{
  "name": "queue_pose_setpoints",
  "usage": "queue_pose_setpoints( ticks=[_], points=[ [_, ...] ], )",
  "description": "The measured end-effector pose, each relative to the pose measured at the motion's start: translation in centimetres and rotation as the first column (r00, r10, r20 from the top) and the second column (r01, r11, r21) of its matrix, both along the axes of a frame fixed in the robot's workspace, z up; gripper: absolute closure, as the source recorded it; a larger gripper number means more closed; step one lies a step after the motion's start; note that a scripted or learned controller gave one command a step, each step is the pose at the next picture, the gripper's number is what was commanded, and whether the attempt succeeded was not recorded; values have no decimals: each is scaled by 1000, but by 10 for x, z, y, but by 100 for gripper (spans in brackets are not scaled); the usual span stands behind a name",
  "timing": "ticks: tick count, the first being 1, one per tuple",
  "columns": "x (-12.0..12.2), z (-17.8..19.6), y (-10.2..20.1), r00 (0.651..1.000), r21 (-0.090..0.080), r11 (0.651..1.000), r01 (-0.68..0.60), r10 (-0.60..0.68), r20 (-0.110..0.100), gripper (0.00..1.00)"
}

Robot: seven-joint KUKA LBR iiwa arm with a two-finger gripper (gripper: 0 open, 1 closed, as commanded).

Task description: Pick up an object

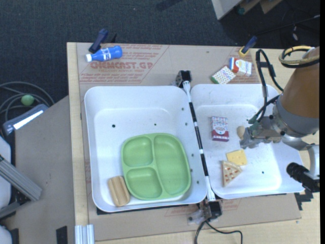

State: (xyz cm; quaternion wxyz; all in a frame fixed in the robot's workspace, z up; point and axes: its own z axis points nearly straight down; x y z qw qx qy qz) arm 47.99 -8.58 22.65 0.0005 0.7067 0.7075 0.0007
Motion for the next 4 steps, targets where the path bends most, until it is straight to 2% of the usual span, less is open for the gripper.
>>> queue_pose_setpoints(
  ticks=[1,2,3,4],
  points=[
    [-1,-1,0,1000,0,1000,1,-1,-2,0],
    [41,-94,-21,1000,0,1000,2,-2,-4,0],
    [24,-142,-27,1000,0,1000,2,-2,-3,0],
    [-1,-142,-6,1000,1,1000,2,-2,-4,0]
  ],
)
